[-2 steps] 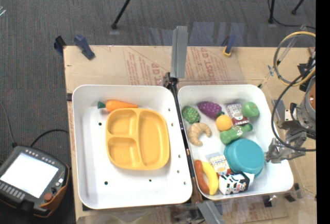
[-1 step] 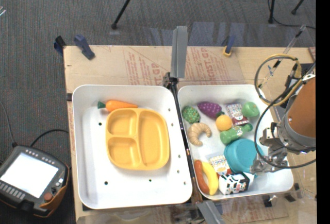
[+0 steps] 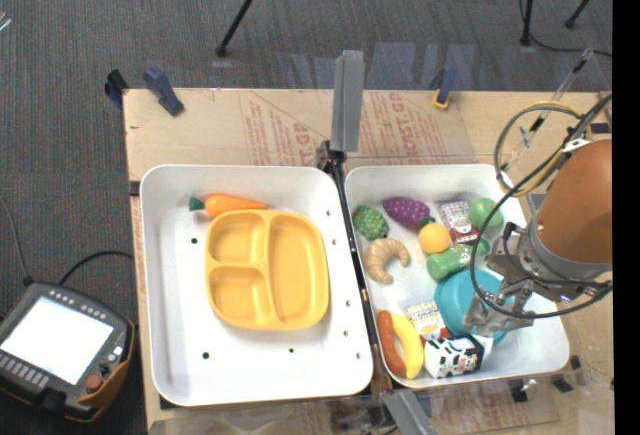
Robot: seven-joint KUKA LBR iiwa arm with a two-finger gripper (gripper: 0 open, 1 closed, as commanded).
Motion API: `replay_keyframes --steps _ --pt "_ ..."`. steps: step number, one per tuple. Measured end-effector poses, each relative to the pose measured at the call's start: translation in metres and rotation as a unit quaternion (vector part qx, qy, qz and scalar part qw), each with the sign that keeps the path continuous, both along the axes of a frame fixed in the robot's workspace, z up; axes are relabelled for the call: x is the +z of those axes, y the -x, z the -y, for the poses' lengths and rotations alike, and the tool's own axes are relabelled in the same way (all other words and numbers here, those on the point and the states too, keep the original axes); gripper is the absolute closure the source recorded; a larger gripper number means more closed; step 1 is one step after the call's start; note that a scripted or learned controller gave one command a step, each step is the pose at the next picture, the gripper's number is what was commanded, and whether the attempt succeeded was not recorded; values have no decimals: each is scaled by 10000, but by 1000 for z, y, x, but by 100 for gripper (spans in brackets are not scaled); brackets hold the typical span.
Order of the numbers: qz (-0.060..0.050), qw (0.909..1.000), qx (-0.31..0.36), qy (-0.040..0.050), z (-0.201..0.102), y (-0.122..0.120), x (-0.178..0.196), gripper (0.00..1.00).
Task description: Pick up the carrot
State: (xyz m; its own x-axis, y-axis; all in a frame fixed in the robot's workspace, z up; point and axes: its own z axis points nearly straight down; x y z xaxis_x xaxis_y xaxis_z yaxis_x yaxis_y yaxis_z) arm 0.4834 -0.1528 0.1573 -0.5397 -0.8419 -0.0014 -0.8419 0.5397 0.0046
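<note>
Nothing is done yet: the carrot point(image 3: 234, 204) lies at ten o'clock, my gripper point(image 3: 497, 308) far, jaws' state I cannot tell

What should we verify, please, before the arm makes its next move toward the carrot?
1. Carrot located: left bin, far edge, beside the yellow plate: ok.
2. Carrot free on top, nothing covering it: ok.
3. Pincer over the carrot: not ok, it hangs over the right bin, near the teal bowl.
4. Pincer holding nothing: cannot tell.
5. Room beside the carrot: cannot tell, plate rim is very close.
</note>
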Motion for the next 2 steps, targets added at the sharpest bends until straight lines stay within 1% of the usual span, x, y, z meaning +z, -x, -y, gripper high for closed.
replay_keyframes --steps 1,2 --pt "47 9969 -788 22 61 6 92 100" --pt "-20 9865 -1640 -1 17 -3 10 100"
